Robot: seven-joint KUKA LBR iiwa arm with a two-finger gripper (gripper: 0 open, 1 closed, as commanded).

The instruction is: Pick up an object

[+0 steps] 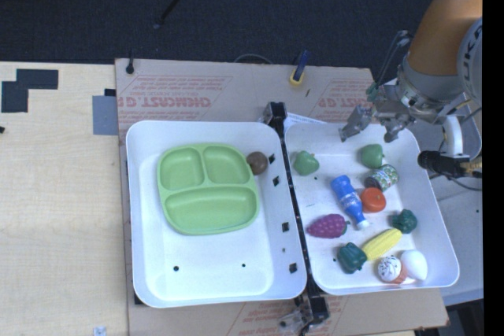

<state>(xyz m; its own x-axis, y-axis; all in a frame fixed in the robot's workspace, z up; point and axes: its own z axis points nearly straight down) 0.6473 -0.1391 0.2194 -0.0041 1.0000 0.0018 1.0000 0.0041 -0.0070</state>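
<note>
Jaws (376, 123) spread open and empty above the right bin (438, 236); descending between the crowded toys, they risk nudging the green pepper (371, 155) aside.

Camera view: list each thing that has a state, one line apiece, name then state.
pincer: open, above the right bin's far edge, holding nothing
green tray: flat in the left bin, compartments bare
brown ball: resting against the tray's right rim
blue bottle: lying on its side, capped
yellow corn: lying flat in the right bin
white egg: lying in the near right corner
</note>
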